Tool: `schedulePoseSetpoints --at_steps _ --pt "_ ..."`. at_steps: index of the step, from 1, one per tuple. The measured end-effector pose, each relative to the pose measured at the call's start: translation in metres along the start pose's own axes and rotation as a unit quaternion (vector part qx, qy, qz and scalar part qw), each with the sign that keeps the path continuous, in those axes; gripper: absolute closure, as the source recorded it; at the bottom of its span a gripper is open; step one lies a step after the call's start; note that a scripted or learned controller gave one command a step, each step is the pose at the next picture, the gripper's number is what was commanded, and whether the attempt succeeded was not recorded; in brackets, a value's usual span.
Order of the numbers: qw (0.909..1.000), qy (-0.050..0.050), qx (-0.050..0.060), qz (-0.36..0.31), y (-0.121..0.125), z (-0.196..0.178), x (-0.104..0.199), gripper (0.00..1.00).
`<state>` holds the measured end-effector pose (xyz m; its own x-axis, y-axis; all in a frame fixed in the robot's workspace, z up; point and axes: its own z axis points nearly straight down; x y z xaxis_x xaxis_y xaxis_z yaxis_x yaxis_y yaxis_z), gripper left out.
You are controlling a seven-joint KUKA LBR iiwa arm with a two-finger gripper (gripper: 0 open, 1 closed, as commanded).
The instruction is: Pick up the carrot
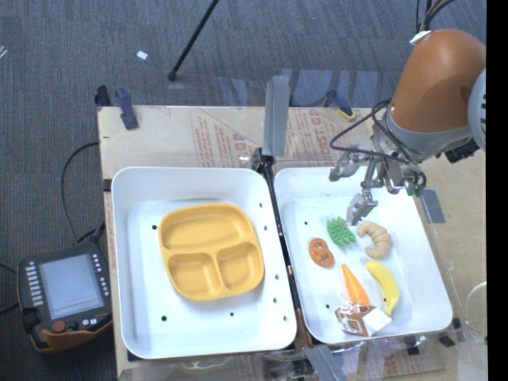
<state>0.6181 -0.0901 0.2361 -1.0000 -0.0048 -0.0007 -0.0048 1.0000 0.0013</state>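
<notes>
My gripper (359, 209) hung over the right bin (302, 189), carrot (355, 284) not taken.

Couldn't tell my grip's state. I was above the bin's upper part, tip just beside the green piece (341, 232) and croissant (375, 239). Carrot was orange, tapered, point toward me, lying low in the bin between the pretzel (321, 252) and banana (384, 286), touching a packet (359, 317) at its wide end. Bare floor sat near the bin's top edge. Left bin (135, 213) held a yellow tray (210, 251).
</notes>
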Motion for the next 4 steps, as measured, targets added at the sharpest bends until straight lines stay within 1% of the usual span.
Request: schedulePoseSetpoints --at_steps 1,2,3,4 --pt "0.9997 0.003 -0.001 -0.024 0.004 0.149 0.067 0.00" --pt "0.9996 0.001 -0.001 -0.028 0.007 0.137 0.064 1.00" --pt "0.9996 0.001 -0.001 -0.028 0.007 0.138 0.065 0.00" --pt "0.9995 0.000 -0.001 -0.030 0.008 0.128 0.063 1.00"
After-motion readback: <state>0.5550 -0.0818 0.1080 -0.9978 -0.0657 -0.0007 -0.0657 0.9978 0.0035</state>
